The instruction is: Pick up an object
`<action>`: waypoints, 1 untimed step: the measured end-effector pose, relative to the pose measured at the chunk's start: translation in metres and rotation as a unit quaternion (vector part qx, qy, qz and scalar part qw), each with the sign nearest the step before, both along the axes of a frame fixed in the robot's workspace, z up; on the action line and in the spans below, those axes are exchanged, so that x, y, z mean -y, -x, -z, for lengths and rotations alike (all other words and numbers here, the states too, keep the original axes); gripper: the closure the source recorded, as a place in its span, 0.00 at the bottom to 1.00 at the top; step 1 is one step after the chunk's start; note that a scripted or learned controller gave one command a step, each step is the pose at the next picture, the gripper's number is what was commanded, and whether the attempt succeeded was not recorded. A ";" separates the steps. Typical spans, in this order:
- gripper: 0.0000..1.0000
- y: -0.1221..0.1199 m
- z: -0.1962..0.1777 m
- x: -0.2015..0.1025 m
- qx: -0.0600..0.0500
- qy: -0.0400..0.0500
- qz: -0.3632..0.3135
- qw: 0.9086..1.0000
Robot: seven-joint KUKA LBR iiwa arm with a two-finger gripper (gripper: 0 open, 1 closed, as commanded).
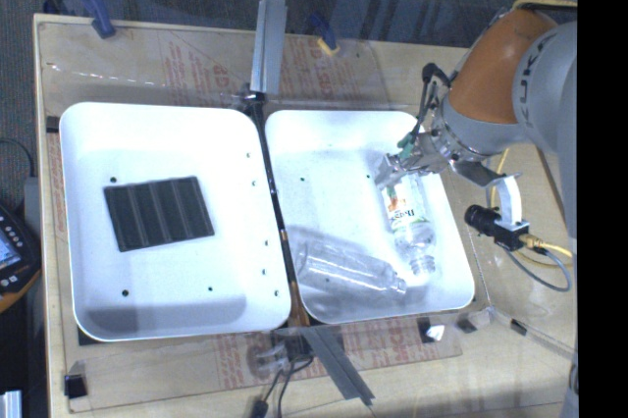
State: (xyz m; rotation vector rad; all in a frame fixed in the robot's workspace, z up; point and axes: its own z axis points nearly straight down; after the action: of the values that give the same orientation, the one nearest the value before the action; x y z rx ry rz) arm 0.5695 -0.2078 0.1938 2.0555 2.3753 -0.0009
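clearly pincer (pixel 400 163) sat low over top end of clear plastic labelled bottle (pixel 407 222) in right white bin (pixel 324 136); grip state unreadable. best: centre across body, clench firmly, lift straight, avoid second clear bottle (pixel 345 267).

arm (pixel 510 82): reaching in from right, wrist angled down-left | pincer (pixel 400 161): low, finger state unclear

- Left white bin (pixel 74 210): holds a dark ribbed rectangular mat (pixel 158 212), lying flat, slightly skewed.
- Metal bar (pixel 267 43): stands at the far end of the seam between both bins.
- Blue clamps (pixel 98 12) on the bench's far edge.
- Handheld controller (pixel 12 254): at the left edge, partly cut off.
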 end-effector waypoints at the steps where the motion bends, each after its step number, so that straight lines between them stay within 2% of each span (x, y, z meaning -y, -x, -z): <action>1: 1.00 -0.004 -0.052 0.003 0.000 0.000 0.016 1.000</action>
State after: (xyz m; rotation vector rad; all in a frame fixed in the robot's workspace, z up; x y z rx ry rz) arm 0.5730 -0.2108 0.2458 2.0941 2.3416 0.0005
